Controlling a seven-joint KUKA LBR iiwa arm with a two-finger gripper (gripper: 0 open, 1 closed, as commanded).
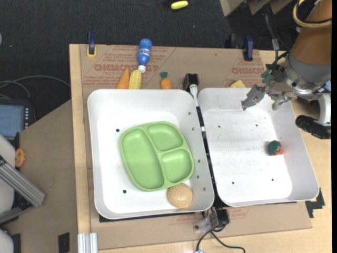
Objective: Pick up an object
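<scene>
The desk [158,54] carries two shallow white bins side by side. The left bin [105,141] holds a green divided plate [156,155] and, touching its near edge, a tan round ball [180,195]. The right bin [247,162] holds a single small green and orange object [274,148], lying toward its right side, well apart from the walls.

The gripper [266,96] hangs above the far right corner of the right bin, its fingers spread and grasping nothing.

The small object looks like the nearest target. To do this well, the arm should centre over it before descending, keep the fingers wide enough to straddle it, and close only when low against the bin floor, since a small rounded piece may roll or squirt out.
</scene>
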